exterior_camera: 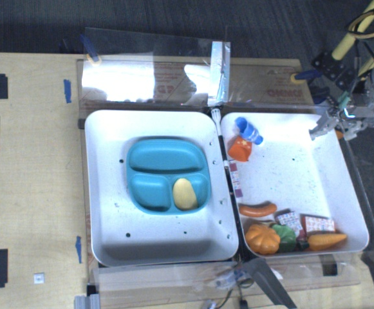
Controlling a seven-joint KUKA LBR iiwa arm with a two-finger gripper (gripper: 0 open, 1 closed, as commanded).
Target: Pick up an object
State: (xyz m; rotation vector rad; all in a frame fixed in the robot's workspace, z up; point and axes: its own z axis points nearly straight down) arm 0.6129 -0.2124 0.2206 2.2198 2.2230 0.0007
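My gripper [335, 132] hangs over the far right rim of the right bin [302, 166], open, with nothing between its fingers. In that bin an orange bottle with a blue cap [242, 143] lies near the far left corner. Along the near side lie a sausage [257, 209], an orange pumpkin [262, 238], a green toy [287, 235], a carrot [326, 241] and two small printed packets [304, 223]. All of these are well apart from the gripper.
The left bin [103, 172] holds a blue divided tray [167, 172] with a yellow egg-shaped object [185, 194] in its near right compartment. A clear plastic wall [154, 69] stands behind the bins. Yellow cables [360, 24] hang at the upper right.
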